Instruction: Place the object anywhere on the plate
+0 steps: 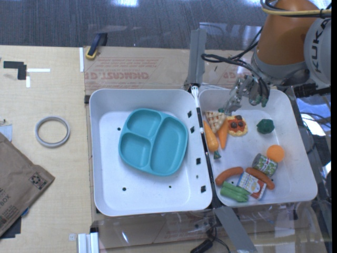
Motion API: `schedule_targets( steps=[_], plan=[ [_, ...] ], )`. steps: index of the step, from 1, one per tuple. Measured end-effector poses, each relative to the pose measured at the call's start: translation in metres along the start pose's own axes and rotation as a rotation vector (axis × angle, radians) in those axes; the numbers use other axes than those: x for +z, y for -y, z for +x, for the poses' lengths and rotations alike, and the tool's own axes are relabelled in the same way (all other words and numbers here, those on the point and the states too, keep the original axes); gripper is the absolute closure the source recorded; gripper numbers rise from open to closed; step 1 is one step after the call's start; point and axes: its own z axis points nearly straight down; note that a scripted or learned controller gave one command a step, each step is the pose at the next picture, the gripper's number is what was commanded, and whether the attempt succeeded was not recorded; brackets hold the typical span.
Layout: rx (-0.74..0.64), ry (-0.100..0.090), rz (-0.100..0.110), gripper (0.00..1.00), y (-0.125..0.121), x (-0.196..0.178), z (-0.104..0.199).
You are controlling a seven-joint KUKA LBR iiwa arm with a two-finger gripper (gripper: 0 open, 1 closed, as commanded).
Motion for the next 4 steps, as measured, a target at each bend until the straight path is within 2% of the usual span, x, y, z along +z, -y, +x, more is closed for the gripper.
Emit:
schedule_targets(
  steps=[1,2,3,4],
  plan=[
    [-0.337,0.000,-0.001,1.00,-0.057,0.013,0.035],
    [-0.296,-0.002,0.000,1.00,-0.166,0.061,0.079],
    [-0.294,-0.001,0.000,0.00,-0.165,0.060,0.078],
    [-0.291,0.000,-0.001,1.00,-0.165,0.053,0.077]
  ],
)
